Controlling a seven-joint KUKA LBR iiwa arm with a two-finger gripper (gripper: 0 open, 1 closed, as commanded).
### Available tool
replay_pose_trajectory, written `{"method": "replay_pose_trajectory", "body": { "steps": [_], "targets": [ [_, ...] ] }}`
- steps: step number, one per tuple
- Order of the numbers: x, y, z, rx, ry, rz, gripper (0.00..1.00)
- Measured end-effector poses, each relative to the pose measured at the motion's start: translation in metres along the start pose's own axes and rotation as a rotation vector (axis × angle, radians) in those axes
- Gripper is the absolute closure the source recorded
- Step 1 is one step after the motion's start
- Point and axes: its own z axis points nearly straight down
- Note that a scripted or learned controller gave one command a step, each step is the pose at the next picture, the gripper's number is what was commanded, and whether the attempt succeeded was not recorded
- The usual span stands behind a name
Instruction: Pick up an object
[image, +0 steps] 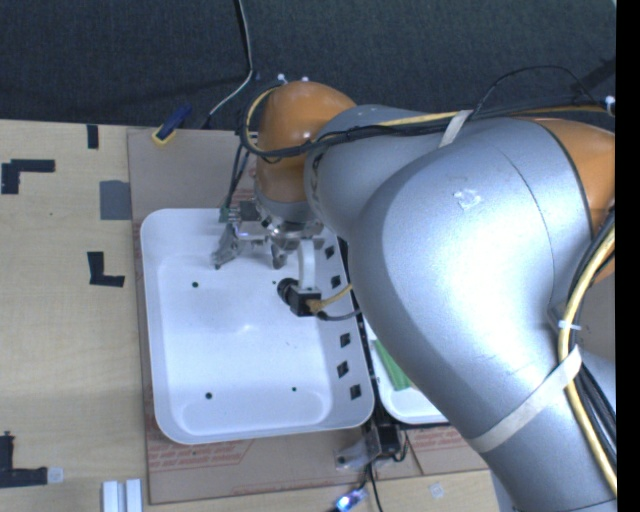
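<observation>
Tan tabletop (60, 330) carries two shallow white bins side by side. A large grey arm (480, 270) reaches in from the right, its hand (250, 250) low over the left bin's (165, 330) far edge, fingers spread and released, grasping nothing. A green object (392, 372) lies in the right bin (410, 405), mostly hidden.

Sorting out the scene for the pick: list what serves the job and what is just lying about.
For the job:
- tool, above the left bin's far end
- left bin
- right bin, mostly behind the arm

Lying about:
- blue-and-yellow item on the bench
- black tape marks
</observation>
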Motion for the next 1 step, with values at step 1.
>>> {"method": "replay_pose_trajectory", "body": {
  "steps": [1],
  "targets": [
    [-0.0027, 0.0020, -0.0161, -0.005, 0.000, 0.002, 1.00]
  ]
}}
